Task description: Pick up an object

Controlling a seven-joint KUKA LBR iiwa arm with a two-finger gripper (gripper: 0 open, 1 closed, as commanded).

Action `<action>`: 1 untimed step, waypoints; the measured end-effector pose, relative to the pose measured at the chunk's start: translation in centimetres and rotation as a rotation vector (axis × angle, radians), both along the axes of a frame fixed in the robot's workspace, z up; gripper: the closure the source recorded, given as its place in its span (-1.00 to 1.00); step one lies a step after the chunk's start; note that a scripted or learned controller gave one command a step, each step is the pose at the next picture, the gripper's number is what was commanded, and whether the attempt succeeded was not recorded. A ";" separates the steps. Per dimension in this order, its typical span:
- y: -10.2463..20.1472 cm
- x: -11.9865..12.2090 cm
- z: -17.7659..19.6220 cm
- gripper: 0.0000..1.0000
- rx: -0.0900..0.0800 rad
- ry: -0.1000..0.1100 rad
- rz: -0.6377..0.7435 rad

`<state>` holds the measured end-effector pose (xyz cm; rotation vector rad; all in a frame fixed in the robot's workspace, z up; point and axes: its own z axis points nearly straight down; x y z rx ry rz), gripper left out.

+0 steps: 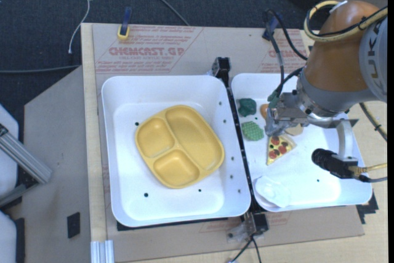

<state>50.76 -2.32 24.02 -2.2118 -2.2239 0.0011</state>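
**Claw above pizza slice, right bin**

Claw (275, 127) hangs just above the pizza slice (279, 148); we cannot tell its state. Green toy (252, 130) lies just left of the slice. Risk, we judge: a slanted descent nudges the flat slice aside, missing it.

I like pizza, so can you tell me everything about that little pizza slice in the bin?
The pizza slice looks like a small toy, probably plastic: a yellow triangle with red round spots like pepperoni and a paler crust edge. It lies flat on the floor of the right bin, its tip pointing toward the bottom left. The gripper hangs just above its crust end; whether they touch cannot be told. A green round toy sits close by on its left, apart from it.
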 end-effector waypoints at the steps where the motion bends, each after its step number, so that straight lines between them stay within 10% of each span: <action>1: 5.6 1.2 -1.1 1.00 -0.002 -0.003 0.000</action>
